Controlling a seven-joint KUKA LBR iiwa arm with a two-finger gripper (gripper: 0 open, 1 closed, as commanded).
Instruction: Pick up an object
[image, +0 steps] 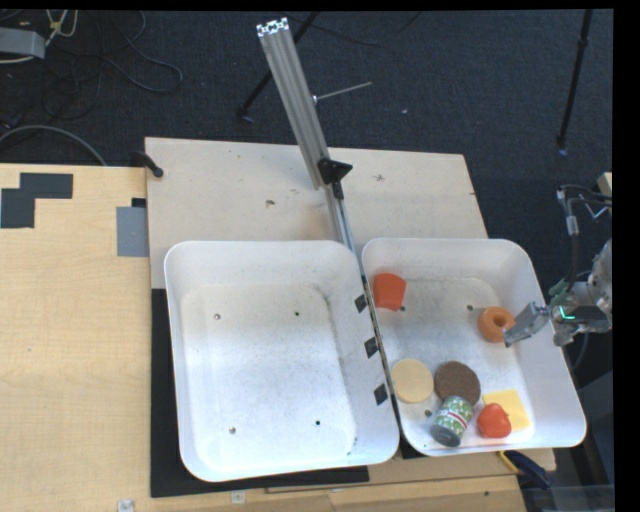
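The two-finger gripper (522, 328) reaches over the right rim of the right-hand shallow white bin (452, 248), its grey fingers pointing left toward the small orange ring-shaped doughnut toy (494, 323); whether those fingers stand apart or together cannot be told at this size, and nothing is seen between them. The doughnut toy, the nearest candidate for the pick, lies flat on the bin floor just beside the fingertips, possibly touching them. It looks light and rigid or slightly yielding, probably plastic or foam, with a smooth rounded surface that could slip; a grip across its outer width, or one finger through the hole, seems the soundest hold. Further left, near the divider, stands the orange-red cup-like block (389, 291), well apart from the rest. Toward the near edge lie a pale tan flat disc (411, 380) and a dark brown flat disc (457, 381), side by side and almost touching; both sit low and would be hard to pinch from above. Below them a green-and-white labelled can on its side (452, 420) would likely roll, and a red rounded toy (494, 421) rests against a yellow flat wedge (509, 402). The left-hand shallow white bin (200, 262) adjoins the right one.
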